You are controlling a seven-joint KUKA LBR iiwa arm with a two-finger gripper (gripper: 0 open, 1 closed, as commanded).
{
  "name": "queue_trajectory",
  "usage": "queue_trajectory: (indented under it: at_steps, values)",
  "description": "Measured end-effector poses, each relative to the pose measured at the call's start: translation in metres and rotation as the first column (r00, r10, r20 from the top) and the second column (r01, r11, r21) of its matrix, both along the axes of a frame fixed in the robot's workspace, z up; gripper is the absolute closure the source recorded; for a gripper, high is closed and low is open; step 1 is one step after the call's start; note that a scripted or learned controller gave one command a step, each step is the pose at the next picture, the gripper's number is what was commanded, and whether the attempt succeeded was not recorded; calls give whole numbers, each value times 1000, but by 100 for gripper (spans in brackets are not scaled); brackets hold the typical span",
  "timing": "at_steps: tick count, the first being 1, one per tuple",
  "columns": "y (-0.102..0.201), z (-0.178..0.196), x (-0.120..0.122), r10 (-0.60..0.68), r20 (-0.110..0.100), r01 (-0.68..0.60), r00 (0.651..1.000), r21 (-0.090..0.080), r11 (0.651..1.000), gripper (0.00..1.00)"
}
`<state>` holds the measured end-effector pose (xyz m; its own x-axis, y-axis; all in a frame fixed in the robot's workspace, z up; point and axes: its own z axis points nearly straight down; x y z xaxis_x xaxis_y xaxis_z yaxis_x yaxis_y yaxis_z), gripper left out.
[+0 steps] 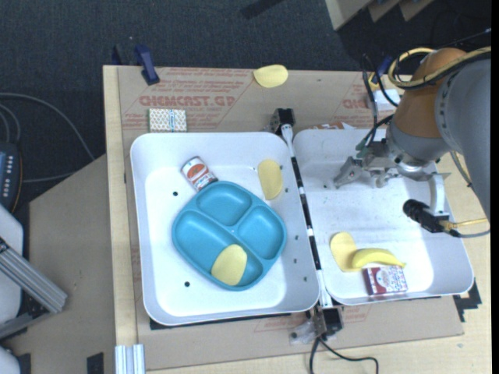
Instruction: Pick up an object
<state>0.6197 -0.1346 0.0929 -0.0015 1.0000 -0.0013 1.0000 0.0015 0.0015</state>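
My gripper (366, 171) hangs over the far part of the right bin (335, 142), below the grey arm with its orange band (421, 104). Nothing shows in its grasp. Nearer the front of that bin lie a yellow banana-like piece (365, 255) and a small red box (385, 281), well apart from the gripper. In the left bin (156, 287) a blue divided plate (226, 228) holds a yellow piece (228, 264). A small red and white can (199, 173) and another yellow piece (270, 179) lie beside the plate.
A yellow object (270, 75), a small patterned packet (168, 119) and a blue clip (145, 63) lie on the bench behind the bins. A black clamp (284, 120) sits at the ridge between the bins. A black cable part (421, 213) juts over the right bin.
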Motion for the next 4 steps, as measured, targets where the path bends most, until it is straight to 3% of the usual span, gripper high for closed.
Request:
queue_trajectory:
  at_steps: [1, 2, 3, 4]
  values:
    - [-74, -8, -66, -2, -3, 2, 1000, 1, 1000, 0]
    - [-47, -8, -13, 1, 0, -1, 1000, 1, 1000, 0]
    - [-66, -9, -119, -3, -3, 3, 1000, 1, 1000, 0]
    - [-38, -8, -39, 0, 0, 0, 1000, 1, 1000, 0]
